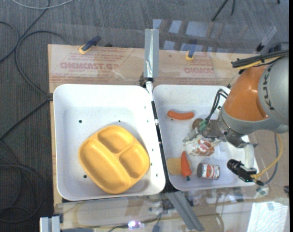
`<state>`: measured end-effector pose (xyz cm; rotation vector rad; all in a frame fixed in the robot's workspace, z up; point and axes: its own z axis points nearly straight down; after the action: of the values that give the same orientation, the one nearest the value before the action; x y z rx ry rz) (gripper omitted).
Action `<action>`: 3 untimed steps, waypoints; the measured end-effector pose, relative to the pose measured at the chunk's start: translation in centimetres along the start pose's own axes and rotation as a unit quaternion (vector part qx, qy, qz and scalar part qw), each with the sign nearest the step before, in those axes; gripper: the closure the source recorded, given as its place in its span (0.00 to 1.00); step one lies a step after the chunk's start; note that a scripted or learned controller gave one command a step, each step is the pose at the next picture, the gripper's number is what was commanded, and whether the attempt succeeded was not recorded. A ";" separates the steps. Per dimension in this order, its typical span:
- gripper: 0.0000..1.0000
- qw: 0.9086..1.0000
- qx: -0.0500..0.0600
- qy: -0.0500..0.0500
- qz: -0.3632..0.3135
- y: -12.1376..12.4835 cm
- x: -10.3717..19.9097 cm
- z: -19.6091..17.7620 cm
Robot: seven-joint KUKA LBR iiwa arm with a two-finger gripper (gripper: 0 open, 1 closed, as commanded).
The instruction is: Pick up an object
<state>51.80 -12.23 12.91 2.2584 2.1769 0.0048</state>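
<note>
The right bin (pixel 185 96) holds several small items. An orange sausage (pixel 180 114) lies near its far side. A carrot (pixel 185 164) rests next to a flat yellow piece (pixel 174 166) near the front-left corner. A small red-labelled can (pixel 208 171) lies on its side at the front. A crumpled red-and-white packet (pixel 202 147) sits mid-bin. My gripper (pixel 202 129) hangs low just over the packet's far edge, reaching in from the right under the orange wrist band.
The left bin (pixel 69 105) holds a yellow three-compartment plate (pixel 114 158) toward its front. A metal divider rail (pixel 154 115) runs between the bins. The arm's body (pixel 255 105) covers the right bin's right side, with cables (pixel 276 163) trailing by the front-right corner.
</note>
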 end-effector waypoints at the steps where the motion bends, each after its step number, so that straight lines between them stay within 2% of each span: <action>1: 0.00 1.000 -0.005 0.000 -0.004 6.3 -1.0 4.1; 2: 0.00 0.999 0.006 -0.001 0.039 14.4 -1.2 4.4; 3: 1.00 0.999 0.008 -0.004 0.037 14.4 -1.3 3.6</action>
<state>66.16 -14.03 9.35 2.3418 2.0953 -0.0222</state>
